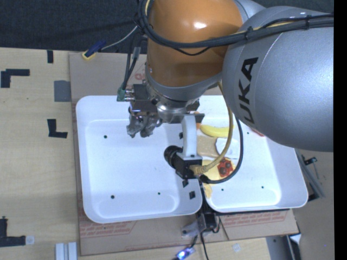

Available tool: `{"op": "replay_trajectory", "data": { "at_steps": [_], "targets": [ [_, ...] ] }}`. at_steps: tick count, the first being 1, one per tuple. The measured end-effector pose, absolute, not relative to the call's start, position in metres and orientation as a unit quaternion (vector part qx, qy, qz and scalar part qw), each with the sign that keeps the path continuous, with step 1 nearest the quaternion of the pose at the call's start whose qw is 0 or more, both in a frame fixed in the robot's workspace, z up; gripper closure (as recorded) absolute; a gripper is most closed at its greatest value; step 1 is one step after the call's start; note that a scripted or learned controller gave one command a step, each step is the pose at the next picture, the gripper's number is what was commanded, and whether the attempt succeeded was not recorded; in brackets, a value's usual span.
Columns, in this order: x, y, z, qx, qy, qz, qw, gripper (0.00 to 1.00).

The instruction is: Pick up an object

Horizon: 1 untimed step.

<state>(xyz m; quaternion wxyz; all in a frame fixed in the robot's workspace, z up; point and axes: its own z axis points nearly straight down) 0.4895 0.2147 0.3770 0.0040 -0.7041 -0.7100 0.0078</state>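
The yellow object (pixel 214 130) lies in the bin on the view's right (pixel 282 196), close to that bin's inner wall, with a tan object (pixel 206 145) just beside it and a red-orange object (pixel 225 168) a little nearer the camera. The arm's wrist hides part of all three, so we cannot tell whether they touch or overlap.

The gripper (pixel 140 128) hangs over the other bin (pixel 103 199), above bare white floor near its far edge, well apart from the cluster. Whether the fingers are apart or together we cannot tell at this slant; we see nothing between them.

The chief risk, as we judge it, is a descent where the gripper now stands: it would close on nothing, because every candidate sits across the divider. A second risk lies in the crossing itself. The walls where the two bins meet (pixel 201 195) stand between gripper and cluster, and a low sideways pass could catch a rim and shove a bin along the worktop (pixel 32 161).

Once over the cluster, crowding becomes the trouble. The three pieces sit near one another and near the wall, so one fingertip may land on a neighbour or on the rim, nudging the target aside. The yellow piece looks curved and smooth, and we expect it could squirt out of an off-centre pinch.
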Motion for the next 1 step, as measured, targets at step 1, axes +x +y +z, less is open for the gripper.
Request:
{"op": "replay_trajectory", "data": {
  "at_steps": [1],
  "targets": [
    [0.5029, 0.2333, 0.232, -0.706, -0.708, 0.0079, 0.003, 1.0]
  ]
}}
